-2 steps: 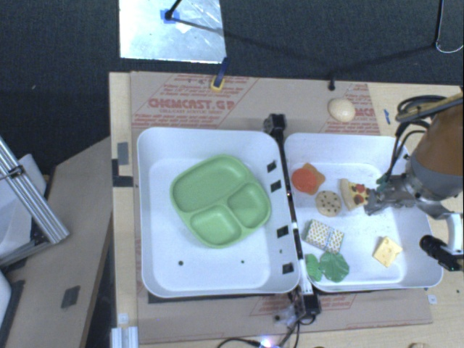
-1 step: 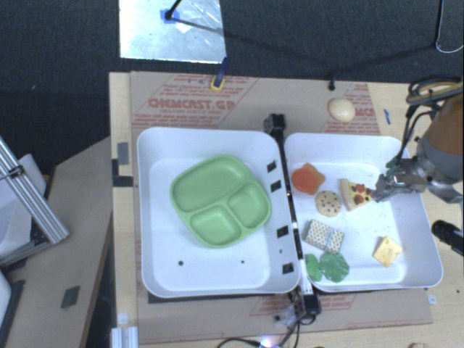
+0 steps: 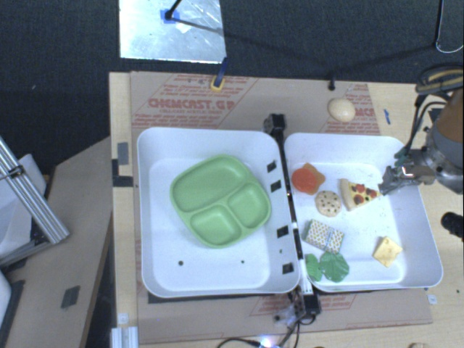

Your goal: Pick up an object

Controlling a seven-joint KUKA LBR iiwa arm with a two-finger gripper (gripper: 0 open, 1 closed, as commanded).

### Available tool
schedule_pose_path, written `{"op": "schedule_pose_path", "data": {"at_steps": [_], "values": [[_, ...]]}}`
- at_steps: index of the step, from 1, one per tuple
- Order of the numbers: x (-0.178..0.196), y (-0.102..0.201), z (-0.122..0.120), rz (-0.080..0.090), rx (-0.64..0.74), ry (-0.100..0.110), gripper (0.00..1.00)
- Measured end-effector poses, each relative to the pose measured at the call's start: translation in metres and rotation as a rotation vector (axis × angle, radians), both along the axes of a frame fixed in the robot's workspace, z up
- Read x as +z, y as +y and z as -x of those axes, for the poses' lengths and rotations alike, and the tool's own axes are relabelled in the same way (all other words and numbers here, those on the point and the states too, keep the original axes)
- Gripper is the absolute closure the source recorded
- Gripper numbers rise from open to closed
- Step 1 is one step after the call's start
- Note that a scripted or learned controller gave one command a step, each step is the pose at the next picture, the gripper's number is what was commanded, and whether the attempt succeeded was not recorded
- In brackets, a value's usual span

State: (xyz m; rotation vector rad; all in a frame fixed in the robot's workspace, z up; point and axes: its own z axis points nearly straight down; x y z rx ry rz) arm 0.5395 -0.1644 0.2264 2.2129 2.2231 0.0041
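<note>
The right bin (image 3: 417, 227) holds several toy foods: an orange-red piece (image 3: 308, 178), a round cookie (image 3: 328, 204), a pizza slice (image 3: 359, 193), a patterned cracker (image 3: 324, 235), a green leafy piece (image 3: 328, 267) and a yellow cheese wedge (image 3: 387, 251). My gripper (image 3: 397, 175) hangs over the bin's right side, just right of the pizza slice, with nothing visibly between its fingers.
The left bin (image 3: 156, 259) holds a green divided plate (image 3: 220, 200). A beige egg-shaped object (image 3: 341, 109) lies on the cardboard behind the right bin. A foil sheet (image 3: 171, 20) lies beyond the bench. A black divider (image 3: 284, 194) runs between the bins.
</note>
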Motion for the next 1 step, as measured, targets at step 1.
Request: {"op": "schedule_pose_path", "data": {"at_steps": [1], "values": [[-0.0112,0.0497,0.0141,-0.003,0.004,0.005,1.0]]}}
